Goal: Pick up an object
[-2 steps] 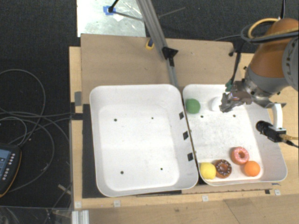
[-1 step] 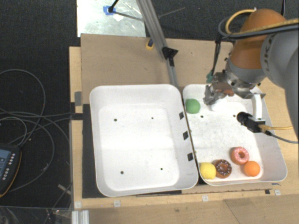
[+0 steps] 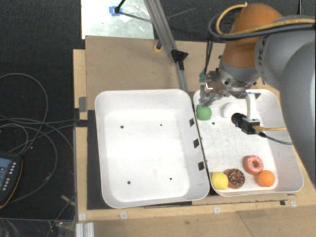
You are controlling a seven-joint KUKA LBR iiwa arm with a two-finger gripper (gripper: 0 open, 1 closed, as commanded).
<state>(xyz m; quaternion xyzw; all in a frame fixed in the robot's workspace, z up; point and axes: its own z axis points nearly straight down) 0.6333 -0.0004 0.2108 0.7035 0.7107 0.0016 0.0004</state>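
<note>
A green ball (image 3: 203, 112) lies in the right bin (image 3: 291, 179), against its left wall near the far corner. My gripper (image 3: 206, 99) hangs directly over the ball's far side, close to it or touching it; I cannot see anything held. A white rounded object (image 3: 228, 108) rests just right of the ball, partly hidden by the arm. At the bin's near end lie a yellow lemon (image 3: 219, 180), a chocolate donut (image 3: 235, 177), a pink donut (image 3: 253, 164) and an orange (image 3: 266, 178).
The left bin (image 3: 106, 147) stands beside the right one, their walls meeting along a line of black clips (image 3: 196, 143). A black fitting with a yellow cable (image 3: 245, 122) juts from the arm over the right bin. A grey pole (image 3: 165, 28) slants across the far bench.
</note>
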